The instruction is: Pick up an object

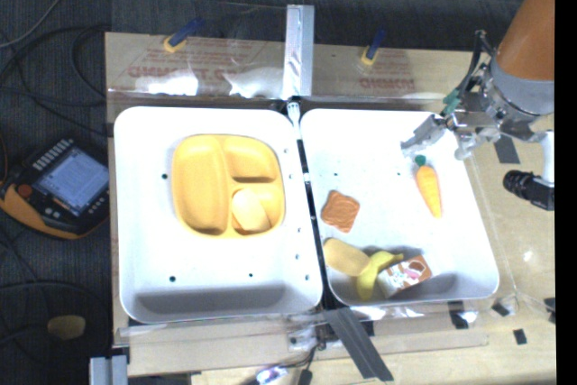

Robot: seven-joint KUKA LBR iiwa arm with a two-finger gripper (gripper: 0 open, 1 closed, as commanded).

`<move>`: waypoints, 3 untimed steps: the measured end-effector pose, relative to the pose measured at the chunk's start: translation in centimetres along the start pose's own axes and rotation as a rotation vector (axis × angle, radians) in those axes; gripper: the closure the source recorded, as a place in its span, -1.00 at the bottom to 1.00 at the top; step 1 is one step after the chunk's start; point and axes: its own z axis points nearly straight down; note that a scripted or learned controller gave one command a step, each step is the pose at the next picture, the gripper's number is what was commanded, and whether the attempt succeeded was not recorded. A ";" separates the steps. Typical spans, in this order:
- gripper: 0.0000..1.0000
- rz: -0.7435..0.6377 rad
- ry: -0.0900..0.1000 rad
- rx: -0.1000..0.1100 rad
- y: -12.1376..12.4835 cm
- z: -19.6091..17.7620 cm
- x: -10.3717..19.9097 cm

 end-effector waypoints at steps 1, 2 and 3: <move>-1.00 0.071 0.000 0.000 2.6 4.6 -4.8; -1.00 0.219 0.001 0.000 5.2 13.1 -6.8; -1.00 0.495 0.003 0.001 3.0 15.9 -3.5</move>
